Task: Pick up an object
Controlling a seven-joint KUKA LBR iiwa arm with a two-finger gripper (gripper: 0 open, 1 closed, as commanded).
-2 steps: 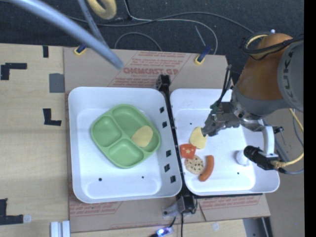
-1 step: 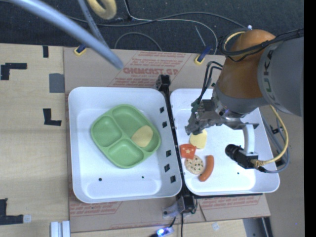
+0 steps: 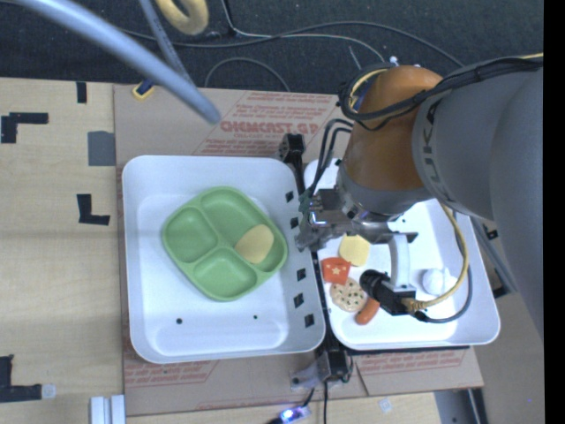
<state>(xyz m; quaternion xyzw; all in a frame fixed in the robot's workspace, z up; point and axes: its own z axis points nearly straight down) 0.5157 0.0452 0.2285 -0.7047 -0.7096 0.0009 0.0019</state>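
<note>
Several toy foods (image 3: pixel 351 276) in the right bin (image 3: pixel 459 321) just below the gripper (image 3: pixel 346 230), finger state impossible to tell.

Fixed overhead slant, both bins (image 3: pixel 141 263)

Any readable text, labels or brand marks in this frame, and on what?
"CHEMCAST GP", red print on the brown sheet under the bins; the smaller red lines around it are too blurred to read.
"KU", partial grey lettering on the arm; the rest is cut off.
</note>
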